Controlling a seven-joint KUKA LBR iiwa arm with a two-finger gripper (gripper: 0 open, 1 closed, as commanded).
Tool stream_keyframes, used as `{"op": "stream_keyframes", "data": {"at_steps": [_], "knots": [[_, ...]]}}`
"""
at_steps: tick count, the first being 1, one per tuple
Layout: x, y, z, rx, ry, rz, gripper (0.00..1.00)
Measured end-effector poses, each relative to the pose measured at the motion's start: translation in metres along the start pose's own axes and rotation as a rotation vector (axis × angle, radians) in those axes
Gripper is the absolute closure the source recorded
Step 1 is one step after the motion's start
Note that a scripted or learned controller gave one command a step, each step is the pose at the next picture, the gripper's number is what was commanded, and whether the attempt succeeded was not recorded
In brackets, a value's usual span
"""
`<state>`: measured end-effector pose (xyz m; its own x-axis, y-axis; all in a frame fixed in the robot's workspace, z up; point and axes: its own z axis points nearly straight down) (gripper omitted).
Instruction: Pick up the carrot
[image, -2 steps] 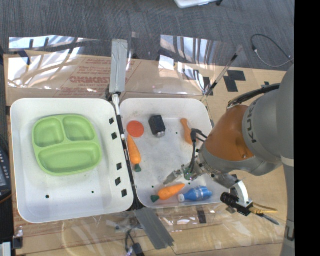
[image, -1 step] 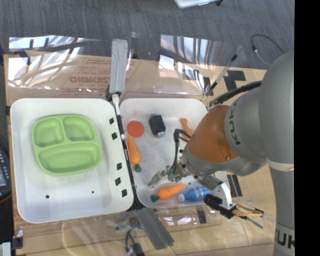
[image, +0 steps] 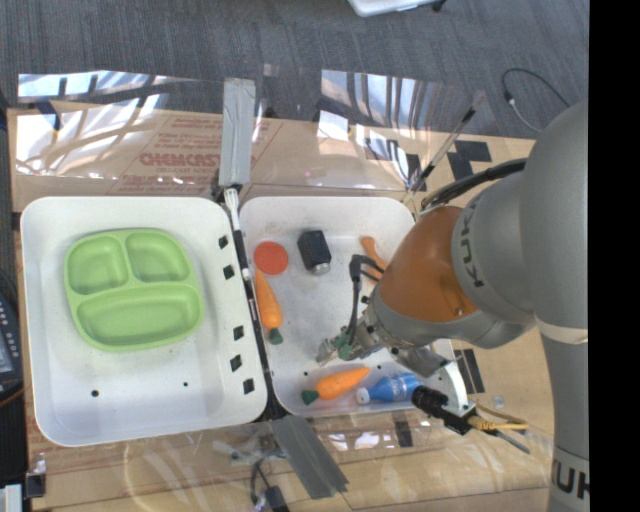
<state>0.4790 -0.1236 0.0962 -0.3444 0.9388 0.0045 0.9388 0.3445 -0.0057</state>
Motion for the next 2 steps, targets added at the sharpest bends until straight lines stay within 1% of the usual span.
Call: {"op": "stream_keyframes", "data": {"at_steps": [1, 2], "knots": [[0.0, 0.0, 0.0, 0.0, 0.0, 0.0, 0.0], [-0.033, -0.013, 0.006, -0.004, -0.001, -0.178, 0.0]]}}
